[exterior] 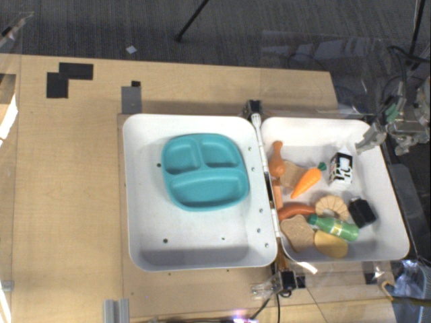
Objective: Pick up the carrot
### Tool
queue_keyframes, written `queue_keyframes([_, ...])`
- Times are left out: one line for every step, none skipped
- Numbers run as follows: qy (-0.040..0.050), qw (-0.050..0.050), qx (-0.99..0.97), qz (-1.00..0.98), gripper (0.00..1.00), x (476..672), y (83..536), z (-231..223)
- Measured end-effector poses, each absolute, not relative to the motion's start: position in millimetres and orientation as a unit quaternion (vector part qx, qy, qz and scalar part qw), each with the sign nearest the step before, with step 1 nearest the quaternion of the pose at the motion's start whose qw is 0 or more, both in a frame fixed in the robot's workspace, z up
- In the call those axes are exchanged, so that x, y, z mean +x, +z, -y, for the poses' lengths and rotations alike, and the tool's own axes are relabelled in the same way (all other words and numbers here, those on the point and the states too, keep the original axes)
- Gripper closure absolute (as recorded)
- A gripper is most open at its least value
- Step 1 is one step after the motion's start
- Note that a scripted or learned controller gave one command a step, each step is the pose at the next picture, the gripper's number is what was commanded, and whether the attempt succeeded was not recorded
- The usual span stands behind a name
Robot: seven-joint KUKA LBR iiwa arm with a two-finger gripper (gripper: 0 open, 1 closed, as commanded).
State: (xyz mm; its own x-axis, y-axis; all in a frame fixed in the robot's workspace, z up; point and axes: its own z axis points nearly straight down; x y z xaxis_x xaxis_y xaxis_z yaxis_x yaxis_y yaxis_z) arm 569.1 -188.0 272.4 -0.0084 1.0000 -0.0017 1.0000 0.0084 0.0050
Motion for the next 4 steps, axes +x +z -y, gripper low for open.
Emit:
queue_keyframes([0.0064,0.014,0.673,-0.739,0.0,560.8,118,147])
queue_keyframes([0.009,0.022,0.739,-0.673,0.0,615.3,107,100])
queue_keyframes([0.0175,0.026,0.827,-0.561,0.0,622.0,107,94])
queue_keyframes([0.0121,0.011,0.881,-0.473,0.0,599.0,95,92])
